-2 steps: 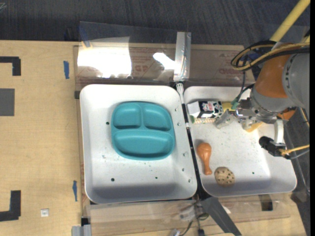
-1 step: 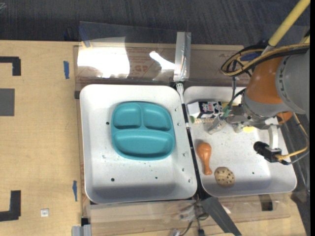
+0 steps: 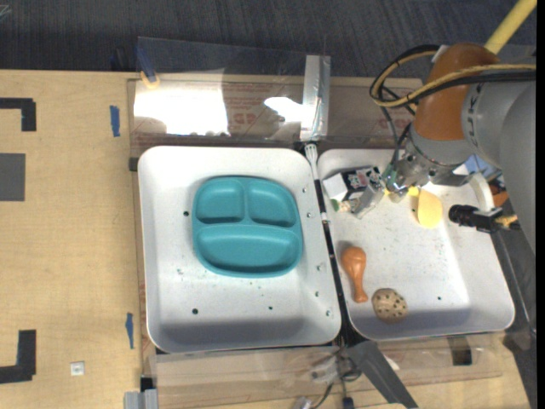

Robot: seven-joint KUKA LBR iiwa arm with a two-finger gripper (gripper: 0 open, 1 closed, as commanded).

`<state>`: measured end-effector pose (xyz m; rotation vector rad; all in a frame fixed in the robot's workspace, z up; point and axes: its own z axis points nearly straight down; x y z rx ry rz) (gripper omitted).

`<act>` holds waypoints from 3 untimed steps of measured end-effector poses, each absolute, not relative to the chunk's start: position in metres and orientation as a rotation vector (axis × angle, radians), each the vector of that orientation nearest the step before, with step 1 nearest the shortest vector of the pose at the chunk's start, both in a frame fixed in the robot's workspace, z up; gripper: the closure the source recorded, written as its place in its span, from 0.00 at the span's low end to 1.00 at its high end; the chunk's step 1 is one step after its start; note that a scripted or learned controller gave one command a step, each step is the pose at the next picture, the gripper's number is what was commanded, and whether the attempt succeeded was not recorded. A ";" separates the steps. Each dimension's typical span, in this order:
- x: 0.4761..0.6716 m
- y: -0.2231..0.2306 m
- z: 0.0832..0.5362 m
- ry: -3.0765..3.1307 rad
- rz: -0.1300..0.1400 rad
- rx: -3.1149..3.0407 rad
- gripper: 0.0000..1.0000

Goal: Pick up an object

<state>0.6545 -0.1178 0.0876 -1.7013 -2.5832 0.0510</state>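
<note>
The speckled ball [image 3: 388, 303] is seen closest, at the front of the right bin [image 3: 477, 313]. Just behind the ball lies the orange drumstick [image 3: 354, 269], its thick end pointed away from the ball. Further back from the ball, the gripper [image 3: 375, 191] is found low over the bin's back left corner. The drumstick lies in front of the gripper. Beside the gripper, further right than the ball, a yellow thing [image 3: 428, 209] is seen, maybe a lemon. Open or closed cannot be told
</note>
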 end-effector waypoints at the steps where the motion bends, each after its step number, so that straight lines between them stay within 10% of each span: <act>1: 0.627 -0.185 0.086 -2.406 0.001 -2.021 0.00; 2: 0.613 -0.139 0.087 -2.470 -0.005 -1.945 0.00; 3: 0.655 -0.114 0.085 -2.511 0.036 -1.847 0.00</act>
